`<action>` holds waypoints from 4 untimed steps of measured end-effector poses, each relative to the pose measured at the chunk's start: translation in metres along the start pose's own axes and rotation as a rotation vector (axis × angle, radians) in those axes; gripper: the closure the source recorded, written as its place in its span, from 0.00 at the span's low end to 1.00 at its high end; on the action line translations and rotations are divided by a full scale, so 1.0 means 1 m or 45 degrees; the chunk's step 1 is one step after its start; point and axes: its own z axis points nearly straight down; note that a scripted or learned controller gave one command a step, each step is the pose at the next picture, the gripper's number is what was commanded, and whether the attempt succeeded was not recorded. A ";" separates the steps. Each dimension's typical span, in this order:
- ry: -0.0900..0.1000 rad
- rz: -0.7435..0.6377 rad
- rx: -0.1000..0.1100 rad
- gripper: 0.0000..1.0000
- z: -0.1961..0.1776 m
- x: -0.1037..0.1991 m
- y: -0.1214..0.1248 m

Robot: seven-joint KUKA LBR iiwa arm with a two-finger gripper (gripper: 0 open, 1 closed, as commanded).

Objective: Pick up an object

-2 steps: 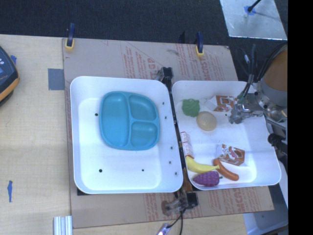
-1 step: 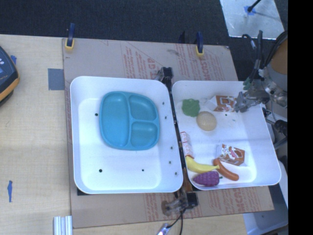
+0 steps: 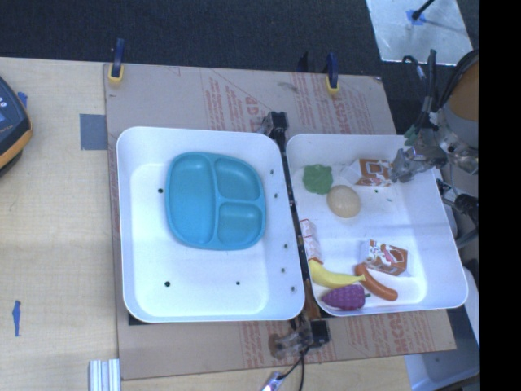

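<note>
- Reaching in over the right bin [image 3: 444, 243], the hand [image 3: 404, 163] sits at the edge of an orange-and-white packet [image 3: 373, 172].
- Whether the hand is grasping or released, I cannot tell.
- Just past the packet lie a pale egg [image 3: 343, 201] and a green lump [image 3: 317, 177].
- Farther off, the left bin [image 3: 142, 275] holds a blue divided plate [image 3: 216, 200].

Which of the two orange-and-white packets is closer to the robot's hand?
The packet at the bin's far end, beside the hand. The other packet lies nearer the camera, just above the sausage.
</note>
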 end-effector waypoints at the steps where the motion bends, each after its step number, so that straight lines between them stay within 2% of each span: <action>1: 0.000 -0.002 0.000 0.00 0.000 0.000 0.000; 2: -0.007 -0.003 -0.012 0.00 0.061 0.023 0.040; 3: -0.020 0.001 -0.023 0.00 0.069 0.059 0.047; 4: -0.019 -0.001 -0.043 0.00 0.068 0.089 0.000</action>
